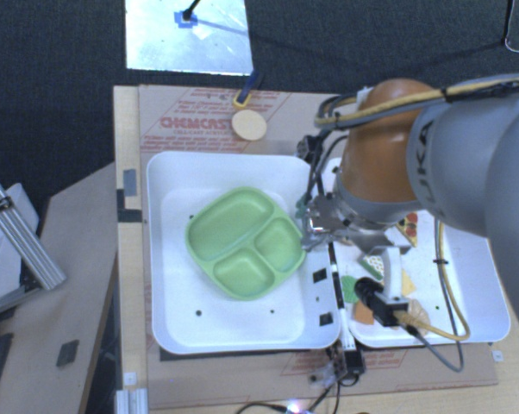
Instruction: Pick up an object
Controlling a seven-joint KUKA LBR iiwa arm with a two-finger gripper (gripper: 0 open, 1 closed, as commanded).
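Jaws of my gripper (315, 225) sit under my wrist, so how far they are parted I cannot tell. My grey arm (466, 158) reaches in over the right bin (488, 317). My gripper hangs at the right rim of the green divided plate (245, 242), which lies in the left bin (169, 313). Small toys (373, 293) crowd the right bin.

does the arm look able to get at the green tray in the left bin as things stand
Probably yes. The green tray lies open in the left bin with nothing on top of it, and the arm already hangs just past its right edge.
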